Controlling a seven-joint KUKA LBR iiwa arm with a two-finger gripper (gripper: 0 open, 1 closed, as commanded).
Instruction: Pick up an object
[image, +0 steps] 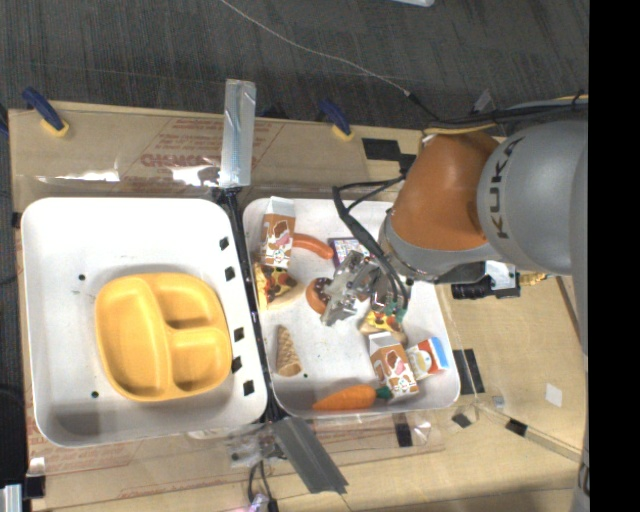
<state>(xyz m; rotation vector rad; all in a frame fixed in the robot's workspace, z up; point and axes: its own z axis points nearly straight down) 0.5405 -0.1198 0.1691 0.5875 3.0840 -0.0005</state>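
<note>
The pincer (338, 297) hangs low among the toys; I cannot tell its grip. A small brown thing (318, 293), maybe food, sits just beside it and could get bumped away.

We read "KUKA" in dark letters on the grey housing of the robot arm (530, 190). Faint reddish printing runs across the brown cardboard sheet (170, 150) behind the bins, but we cannot make out its words.
</note>
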